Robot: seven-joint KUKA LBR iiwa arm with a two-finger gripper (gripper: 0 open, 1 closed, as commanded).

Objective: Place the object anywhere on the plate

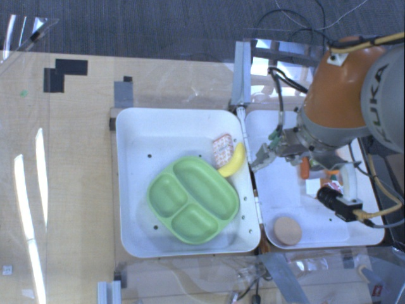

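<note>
Camera view shows the green plate (193, 199) in the left bin (136, 170) with all its sections bare, so the placing is not done. Which object is meant is unclear; a banana (233, 161) and a small packet (222, 147) lie just beside the plate's upper right edge. The gripper (261, 158) hovers right of the plate; whether it grips anything I cannot tell.

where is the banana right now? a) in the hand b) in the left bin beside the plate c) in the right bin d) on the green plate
b, the banana lies on the floor of the left bin, against the green plate's upper right rim, next to a small packet.
</note>
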